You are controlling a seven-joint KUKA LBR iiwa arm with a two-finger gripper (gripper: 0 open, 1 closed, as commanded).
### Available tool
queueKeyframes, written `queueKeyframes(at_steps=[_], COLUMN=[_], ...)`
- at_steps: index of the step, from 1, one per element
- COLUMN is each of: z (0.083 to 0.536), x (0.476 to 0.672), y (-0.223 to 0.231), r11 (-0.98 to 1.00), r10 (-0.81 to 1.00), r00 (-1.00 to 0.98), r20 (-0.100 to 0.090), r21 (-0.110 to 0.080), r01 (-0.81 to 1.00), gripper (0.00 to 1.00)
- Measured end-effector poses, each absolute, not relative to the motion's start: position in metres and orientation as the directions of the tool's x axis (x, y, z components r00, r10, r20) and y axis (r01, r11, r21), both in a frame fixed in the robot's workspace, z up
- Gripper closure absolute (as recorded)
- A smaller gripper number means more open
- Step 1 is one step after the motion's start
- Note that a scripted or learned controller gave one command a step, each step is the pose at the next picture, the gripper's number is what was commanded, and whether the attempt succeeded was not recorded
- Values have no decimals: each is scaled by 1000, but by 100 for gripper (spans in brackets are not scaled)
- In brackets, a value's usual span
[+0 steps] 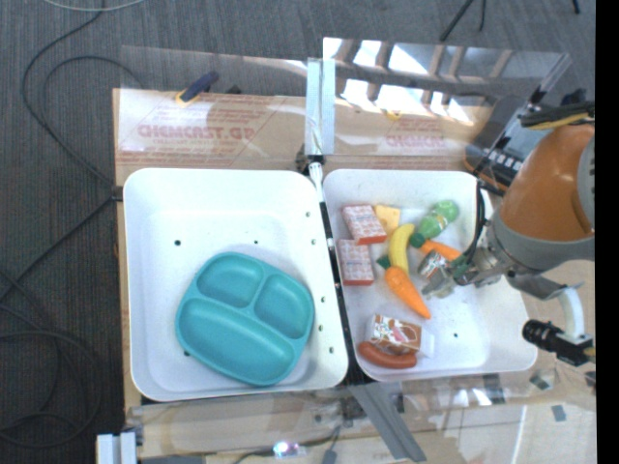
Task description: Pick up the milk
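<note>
Task not done: my claw (434, 277) hangs low beside the carrot (407, 292), grip state indeterminable. Milk carton (394, 334) lies untouched, nearer the camera. Approach, grasp and lift all remain.

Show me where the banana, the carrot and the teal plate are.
banana (400, 246), camera view, middle of its yellow body.
carrot (407, 292), camera view, middle of its orange length.
teal plate (246, 318), camera view, ridge between its compartments.
</note>
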State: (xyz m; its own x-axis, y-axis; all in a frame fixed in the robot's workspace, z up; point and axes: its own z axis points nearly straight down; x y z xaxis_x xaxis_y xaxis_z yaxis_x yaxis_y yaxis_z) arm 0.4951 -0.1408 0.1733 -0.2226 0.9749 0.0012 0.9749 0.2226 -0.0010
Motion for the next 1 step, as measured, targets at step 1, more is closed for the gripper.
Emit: queueKeyframes(at_steps=[1], z=[182], x=[496], y=[-140], r11=[224], r10=[975], r00=[-224], r20=[2], r21=[-1], r01=[975], gripper=[100])
